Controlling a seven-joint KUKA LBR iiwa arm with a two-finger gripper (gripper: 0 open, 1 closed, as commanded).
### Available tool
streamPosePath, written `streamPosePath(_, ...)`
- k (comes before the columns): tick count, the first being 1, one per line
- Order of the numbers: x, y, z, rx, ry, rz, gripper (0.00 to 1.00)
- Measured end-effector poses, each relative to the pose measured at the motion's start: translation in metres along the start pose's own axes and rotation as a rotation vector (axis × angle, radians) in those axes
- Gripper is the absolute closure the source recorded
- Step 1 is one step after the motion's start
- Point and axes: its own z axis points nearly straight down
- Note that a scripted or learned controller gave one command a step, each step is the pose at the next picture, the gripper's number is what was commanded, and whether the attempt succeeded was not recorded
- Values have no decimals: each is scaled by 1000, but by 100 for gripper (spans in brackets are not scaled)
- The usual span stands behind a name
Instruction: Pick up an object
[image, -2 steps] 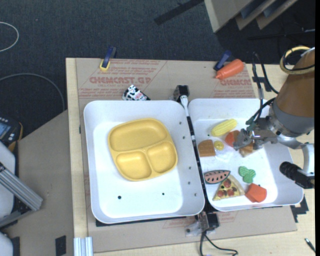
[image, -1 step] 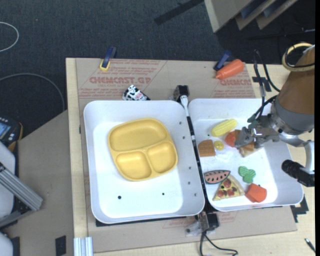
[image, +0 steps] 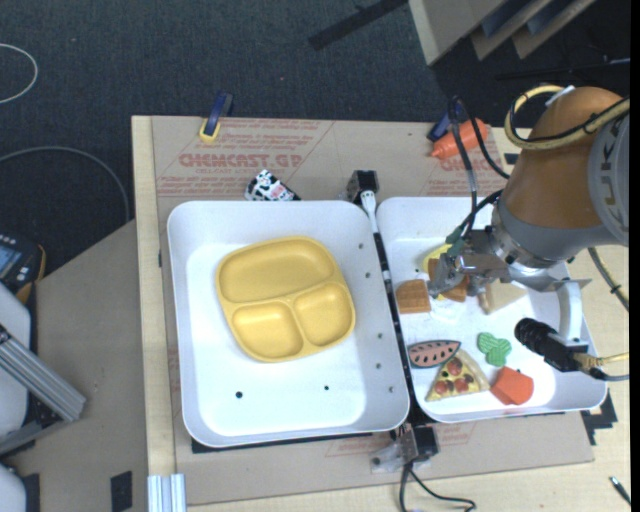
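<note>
Two white bins are seen side by side on the bench (image: 150, 300). The left bin (image: 200, 390) carries a yellow divided plate (image: 285, 297), which lies in the middle, slightly toward the far edge.

The right bin (image: 400, 225) carries several small toy foods. A brown bread piece (image: 412, 296) lies near the bin's left wall, about midway along it. A watermelon slice (image: 434, 352) is placed nearer the front left corner, and a pizza slice (image: 456, 378) lies just beside it, toward the front edge. A green piece (image: 493, 347) lies to the right of the watermelon, and a red piece (image: 513, 386) sits near the front right corner, just beside the pizza. A pale wedge (image: 503, 297) is partly hidden under the arm.

The arm (image: 560, 170) is reached in over the right bin's right side. The gripper (image: 452, 277) is lowered near the middle of that bin, just right of the bread, over a yellow and brown item (image: 440, 268) that is too covered to identify. Whether the gripper is spread or pressed together cannot be told, and nothing is clearly seen held.

A black cylindrical part (image: 543, 342) with a cable hangs over the bin's right edge.

On the bench beyond the bins, a black-and-white object (image: 270, 187), a blue and yellow clamp (image: 214, 118) and an orange clamp (image: 455, 140) are found near the far edge.
</note>
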Motion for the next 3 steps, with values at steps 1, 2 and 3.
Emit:
streamPosePath(1, 55, 14, -13, -5, 0, -1, 100)
streamPosePath(2, 106, 14, -1, 1, 0, 0, 100)
streamPosePath(3, 132, 17, -17, -6, -1, 2, 100)
